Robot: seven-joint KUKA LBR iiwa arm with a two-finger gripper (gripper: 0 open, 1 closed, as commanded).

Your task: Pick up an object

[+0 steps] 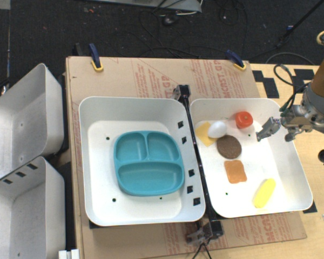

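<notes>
The right bin [291,161] holds several small items. A red piece [244,119] lies at its back, with a white egg shape [217,128] and a yellow wedge [204,134] to its left. A brown disc [229,146] sits mid-bin, an orange square [235,171] lies in front of it, and a yellow oblong [264,192] rests near the front. My gripper [277,131] hovers over the bin's right side, just right of the red piece. It is open, with nothing between its fingers.
A teal divided plate [149,163] lies in the left bin [92,144]. Spare white bins [21,123] are stacked off the bench at the left. Blue-and-yellow clamps [96,60] grip the back edge of the cardboard-covered bench.
</notes>
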